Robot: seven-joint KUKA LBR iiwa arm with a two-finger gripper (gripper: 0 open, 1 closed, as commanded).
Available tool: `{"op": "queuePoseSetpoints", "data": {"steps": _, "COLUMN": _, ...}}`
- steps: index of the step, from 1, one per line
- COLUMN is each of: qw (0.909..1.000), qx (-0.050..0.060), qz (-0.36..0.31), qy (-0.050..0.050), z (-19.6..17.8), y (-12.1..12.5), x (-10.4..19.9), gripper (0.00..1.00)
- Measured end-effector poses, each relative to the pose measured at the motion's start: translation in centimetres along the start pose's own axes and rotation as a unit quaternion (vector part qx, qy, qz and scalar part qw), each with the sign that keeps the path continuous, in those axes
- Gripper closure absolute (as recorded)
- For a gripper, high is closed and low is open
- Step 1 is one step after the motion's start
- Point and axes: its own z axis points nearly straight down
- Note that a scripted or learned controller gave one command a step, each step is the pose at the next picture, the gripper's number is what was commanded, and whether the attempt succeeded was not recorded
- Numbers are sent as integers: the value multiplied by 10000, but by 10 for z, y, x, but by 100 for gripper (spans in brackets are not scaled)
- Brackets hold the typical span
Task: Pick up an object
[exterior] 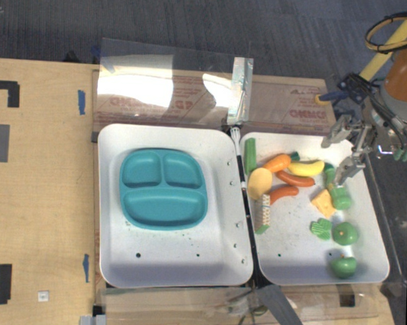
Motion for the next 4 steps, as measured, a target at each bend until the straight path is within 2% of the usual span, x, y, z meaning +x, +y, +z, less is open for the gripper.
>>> {"op": "queuePoseSetpoints", "data": {"steps": 1, "qw": 9994, "qx": -13, "qz": -331, "qy": 26, "z": 135, "y": 9, "x": 1, "gripper": 0}}
{"op": "queuePoseSetpoints", "data": {"steps": 2, "qw": 9979, "qx": -12, "qz": -653, "qy": -13, "z": 144, "y": 84, "x": -38, "gripper": 0}}
{"op": "queuePoseSetpoints", "data": {"steps": 3, "qw": 9941, "qx": -5, "qz": -1083, "qy": 13, "z": 140, "y": 43, "x": 63, "gripper": 0}}
{"op": "queuePoseSetpoints", "data": {"steps": 4, "qw": 9920, "qx": 1, "qz": -1263, "qy": -41, "z": 142, "y": 67, "x": 7, "gripper": 0}}
